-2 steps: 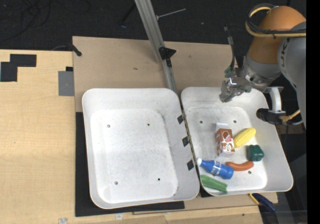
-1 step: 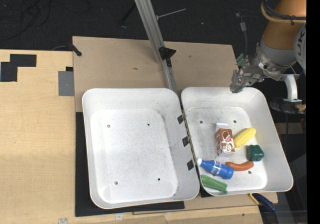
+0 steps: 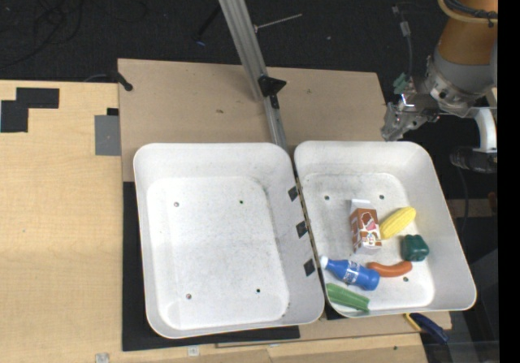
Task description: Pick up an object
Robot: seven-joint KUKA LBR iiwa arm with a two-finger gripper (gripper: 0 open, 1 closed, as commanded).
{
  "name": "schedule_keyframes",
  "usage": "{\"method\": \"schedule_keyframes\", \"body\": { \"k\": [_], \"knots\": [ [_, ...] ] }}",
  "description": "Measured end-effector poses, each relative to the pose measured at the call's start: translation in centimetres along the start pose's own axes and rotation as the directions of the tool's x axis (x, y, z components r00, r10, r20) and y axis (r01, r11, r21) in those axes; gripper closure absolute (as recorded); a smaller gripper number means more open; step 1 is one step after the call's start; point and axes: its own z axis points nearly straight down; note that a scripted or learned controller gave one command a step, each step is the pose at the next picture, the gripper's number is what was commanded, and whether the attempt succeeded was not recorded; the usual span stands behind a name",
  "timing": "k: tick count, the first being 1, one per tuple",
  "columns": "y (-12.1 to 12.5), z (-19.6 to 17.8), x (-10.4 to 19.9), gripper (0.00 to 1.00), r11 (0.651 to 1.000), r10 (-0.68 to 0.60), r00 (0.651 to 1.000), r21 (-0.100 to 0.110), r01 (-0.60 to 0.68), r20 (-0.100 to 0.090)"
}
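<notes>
Lying in the near half of the right bin (image 3: 443,191), the toys formed one loose cluster: a small carton (image 3: 365,226) with red and white print too small to read, a yellow corn cob (image 3: 397,222) just beside it toward the bin's right wall, a dark green piece (image 3: 415,248) below the corn, an orange carrot (image 3: 389,269) touching or nearly touching that piece, a blue bottle (image 3: 352,273) with a white cap toward the divider side, and a green pod (image 3: 348,297) against the near rim. The gripper (image 3: 396,121) hung well apart from all of them, past the bin's far rim near its far right corner, above the cardboard sheet (image 3: 195,101). Nothing sat between its fingers; whether they were spread or closed could not be told at that angle. The orange band (image 3: 466,32) and grey wrist rose behind it toward the right edge.

The left bin (image 3: 162,166) sat side by side with the right one, black clips (image 3: 302,228) along their shared rim. A slanted aluminium bar (image 3: 244,45) ran from the far side down to that junction. The bins rested on a pale wood bench (image 3: 57,215) with black squares near its left edge. Cables lay across the dark floor (image 3: 122,4) beyond.
</notes>
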Motion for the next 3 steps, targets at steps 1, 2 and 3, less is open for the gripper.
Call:
{"method": "schedule_keyframes", "body": {
  "k": [1,2,3],
  "knots": [
    [-1.8,-0.4,5.2,1.0,1.0,-0.002,1.0,0.006,0.002,-0.003],
    [-3.8,-0.4,10.1,1.0,1.0,-0.001,1.0,0.007,0.001,-0.003],
    [-5.5,1.8,14.9,1.0,1.0,-0.002,1.0,0.01,0.002,-0.003]
  ]
}}
